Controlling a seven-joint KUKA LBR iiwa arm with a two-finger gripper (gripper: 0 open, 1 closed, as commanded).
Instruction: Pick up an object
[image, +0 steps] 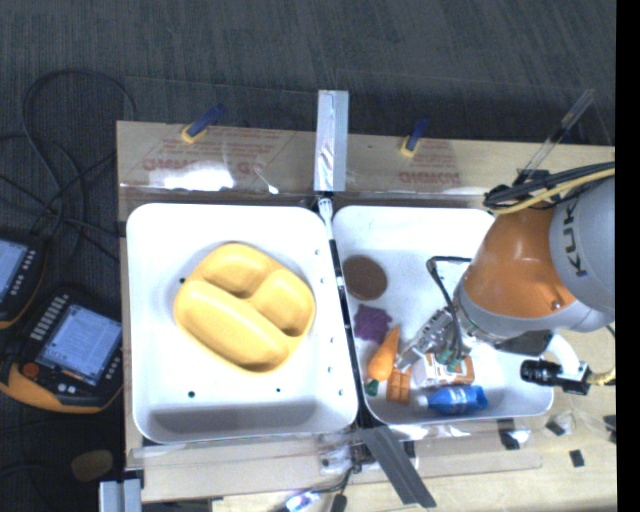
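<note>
Right bin (400, 235) clutter half-hidden under gripper (437, 345), finger state unclear.

Orange carrot (382, 356), purple piece (372, 322), blue bottle (453, 400) clustered in right bin (400, 232).

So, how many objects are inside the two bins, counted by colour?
Yellow: 1, the large yellow object in the left bin.
Brown: 1, the brown disc in the right bin.
Purple: 1, the purple object.
Orange: 1, the carrot.
Blue: 1, the blue object.
Total: 5.
</note>
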